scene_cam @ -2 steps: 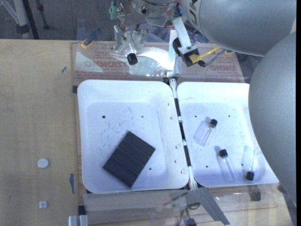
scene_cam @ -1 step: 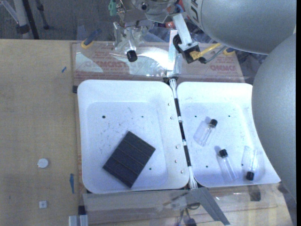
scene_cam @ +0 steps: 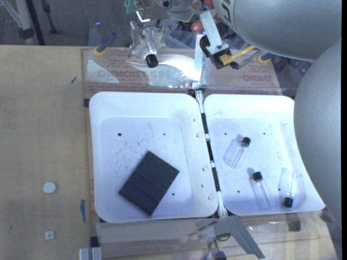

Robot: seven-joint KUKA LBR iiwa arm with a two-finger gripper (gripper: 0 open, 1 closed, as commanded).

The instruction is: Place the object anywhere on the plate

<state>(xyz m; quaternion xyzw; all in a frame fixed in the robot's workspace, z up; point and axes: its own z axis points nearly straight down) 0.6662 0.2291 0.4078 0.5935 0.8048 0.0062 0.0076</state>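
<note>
**Arm raised behind the bins, three vials in the right bin, dark plate in the left**

Camera view: two shallow white bins sit side by side on the bench. The left bin (scene_cam: 108, 118) holds a dark, ribbed, rectangular plate (scene_cam: 149, 182), lying flat and turned at an angle, toward the bin's near side. Nothing rests on the plate.

The right bin (scene_cam: 271, 110) holds three small clear vials with black caps — all lying on the bin floor. One vial (scene_cam: 236, 150) lies near the bin's middle-left, cap pointing up and to the right. A second vial (scene_cam: 260, 188) lies nearer the front, its cap toward the upper left. A third vial (scene_cam: 287, 187) lies by the right wall, its cap at the near end. The three are apart from one another, and well apart from the plate, with the divider between the bins lying between them.

The grey arm (scene_cam: 303, 26) fills the upper right and runs down the right side, partly covering the right bin's edge. Its gripper (scene_cam: 149, 50) hangs high over the back of the bench, beyond the left bin's far rim, above a shiny sheet. Whether it is parted or closed cannot be told at this angle, and no vial is seen in it.

A small round disc (scene_cam: 49, 187) lies on the wooden bench to the left of the bins.
</note>
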